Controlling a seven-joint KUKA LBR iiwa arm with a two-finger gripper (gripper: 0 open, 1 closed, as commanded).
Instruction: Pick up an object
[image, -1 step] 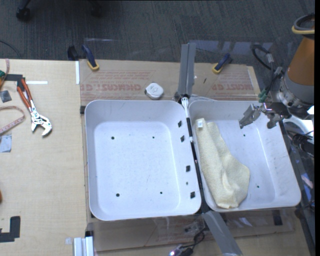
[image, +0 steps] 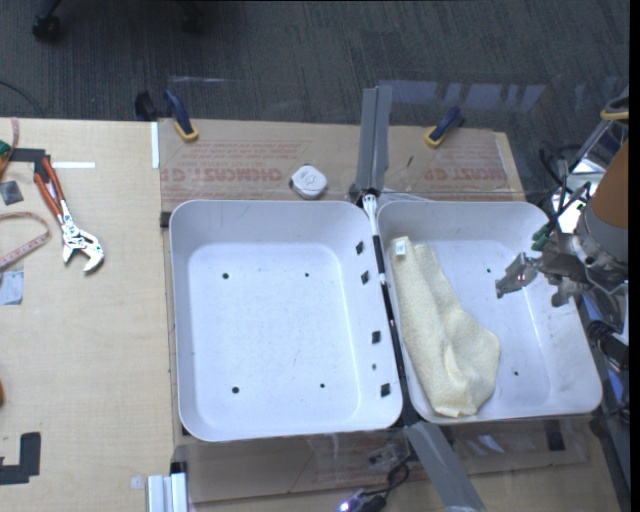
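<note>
At the right edge of the frame, the gripper (image: 522, 277) hangs over the right bin (image: 560, 400), nothing visibly between its spread fingers; the cream towel (image: 445, 335) lies along that bin's left side. Judged an approach step: next, shift left and descend onto it

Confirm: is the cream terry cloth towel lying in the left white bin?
No. The cream terry cloth towel lies in the right white bin, along its left wall beside the divider.

My arm (image: 612, 215) is cut off at the right edge behind my pincer (image: 540, 275); finger gap too small to read.
</note>
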